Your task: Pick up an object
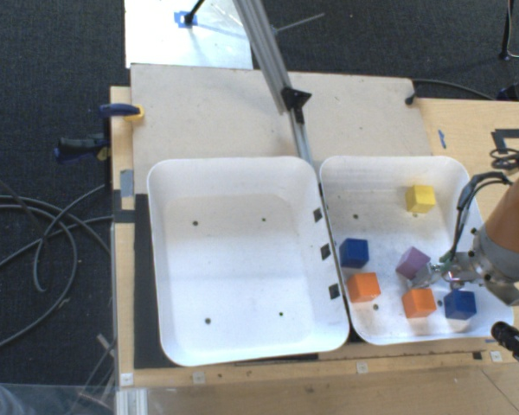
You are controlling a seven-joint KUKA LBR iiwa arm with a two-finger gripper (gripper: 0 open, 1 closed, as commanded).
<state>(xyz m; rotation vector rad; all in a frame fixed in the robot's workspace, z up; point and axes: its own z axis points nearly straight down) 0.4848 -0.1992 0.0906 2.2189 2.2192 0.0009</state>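
The right bin (389,173) holds several cubes. A yellow cube (420,199) lies near its far side and a blue cube (354,252) near its left wall. A purple cube (412,263) sits in the middle. Toward the front are an orange cube (362,286), a second orange cube (419,302) and a dark blue cube (459,304). My gripper (440,274) hangs low over the bin's right part, between the purple cube, the second orange cube and the dark blue cube. No cube is visibly lifted.
The left bin (169,232) stands beside the right one. A slanted metal pole (268,41) runs from the top down to the gap between the bins. Cables (35,232) lie on the floor at left.
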